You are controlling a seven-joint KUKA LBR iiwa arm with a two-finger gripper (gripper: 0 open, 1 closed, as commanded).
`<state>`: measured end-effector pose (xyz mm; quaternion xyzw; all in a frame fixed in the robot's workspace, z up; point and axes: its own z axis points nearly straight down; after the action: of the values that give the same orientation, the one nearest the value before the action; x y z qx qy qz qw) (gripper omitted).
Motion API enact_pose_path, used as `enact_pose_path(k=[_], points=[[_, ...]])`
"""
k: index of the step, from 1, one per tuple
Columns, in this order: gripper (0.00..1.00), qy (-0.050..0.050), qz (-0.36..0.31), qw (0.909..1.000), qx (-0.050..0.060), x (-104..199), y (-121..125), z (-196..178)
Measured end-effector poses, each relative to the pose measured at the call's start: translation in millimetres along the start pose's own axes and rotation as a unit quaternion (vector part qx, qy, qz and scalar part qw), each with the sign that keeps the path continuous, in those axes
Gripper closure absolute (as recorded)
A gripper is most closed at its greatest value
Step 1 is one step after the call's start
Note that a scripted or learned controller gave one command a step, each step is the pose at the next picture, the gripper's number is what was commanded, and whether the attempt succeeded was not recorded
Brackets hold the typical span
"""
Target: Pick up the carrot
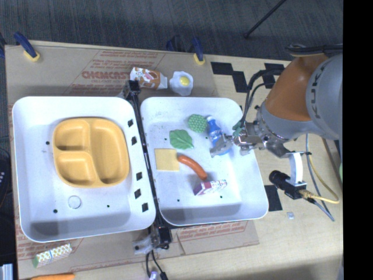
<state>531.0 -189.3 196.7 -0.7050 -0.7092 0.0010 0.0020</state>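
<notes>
The carrot (192, 166) is lying in the right bin (250, 206), between the cheese slice (167, 160) and a small carton (210, 187). The gripper (223, 147) is hovering just beside it; approaching along its length seems wise.

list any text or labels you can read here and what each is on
Red print on the cardboard sheet above the left bin: a large word, too blurred to read.
Small carton on that sheet: print too small.
Red-and-white carton near the carrot: unreadable.
Blue bottle label: unreadable.
</notes>
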Motion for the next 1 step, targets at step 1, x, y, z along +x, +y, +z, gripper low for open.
enact_pose_path(k=[1], points=[[0.0,0.001,0.073,0.9973,0.001,43.0,-20.8,100.3]])
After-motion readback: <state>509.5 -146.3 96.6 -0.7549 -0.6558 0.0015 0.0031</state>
